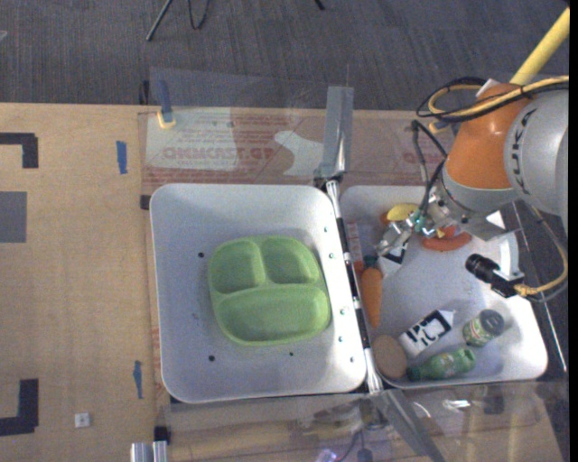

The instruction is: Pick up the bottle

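Hovering pincer [404, 233]: over the right bin's [528, 356] upper part, fingers apart, gripping nothing.
Bottle [442, 364]: green, lying at that bin's near edge, beside a carton [426, 330].
Left bin [176, 271]: carries a green plate [268, 291].
Carrot [370, 293]: along the divider.

A tan tabletop [72, 298] runs across the scene, marked with black corner brackets [20, 149] and short strips of blue tape [121, 156]. Beyond its far edge lies a dark grey carpeted floor [271, 45], where thin black stand legs [181, 13] show under even, soft light.
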Tool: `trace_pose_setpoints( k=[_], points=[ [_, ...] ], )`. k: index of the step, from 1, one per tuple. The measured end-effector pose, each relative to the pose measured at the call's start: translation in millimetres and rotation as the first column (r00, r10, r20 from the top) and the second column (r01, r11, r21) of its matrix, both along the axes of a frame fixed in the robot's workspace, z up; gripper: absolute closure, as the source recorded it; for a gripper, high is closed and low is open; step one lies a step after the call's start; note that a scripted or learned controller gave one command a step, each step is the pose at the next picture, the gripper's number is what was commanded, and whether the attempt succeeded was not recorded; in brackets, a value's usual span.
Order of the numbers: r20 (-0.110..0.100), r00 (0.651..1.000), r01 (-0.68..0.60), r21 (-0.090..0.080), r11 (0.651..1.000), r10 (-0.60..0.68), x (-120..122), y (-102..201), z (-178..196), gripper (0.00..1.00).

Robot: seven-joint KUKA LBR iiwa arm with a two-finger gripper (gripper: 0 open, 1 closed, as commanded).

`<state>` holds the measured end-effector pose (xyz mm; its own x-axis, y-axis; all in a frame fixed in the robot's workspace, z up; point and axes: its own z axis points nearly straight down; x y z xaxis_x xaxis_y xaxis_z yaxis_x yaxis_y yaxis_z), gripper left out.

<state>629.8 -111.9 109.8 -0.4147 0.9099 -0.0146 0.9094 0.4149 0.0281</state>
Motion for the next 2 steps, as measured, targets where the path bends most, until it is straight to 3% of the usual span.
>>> trace_pose_setpoints(
  k=[1,2],
  points=[
    [-0.026,0.992,-0.120,-0.002,0.993,0.120,-29.3,-90.9,58.0,0.00],
    [-0.027,0.971,-0.238,-0.001,0.971,0.238,-121.3,-96.1,-7.7,0.00]
  ],
)
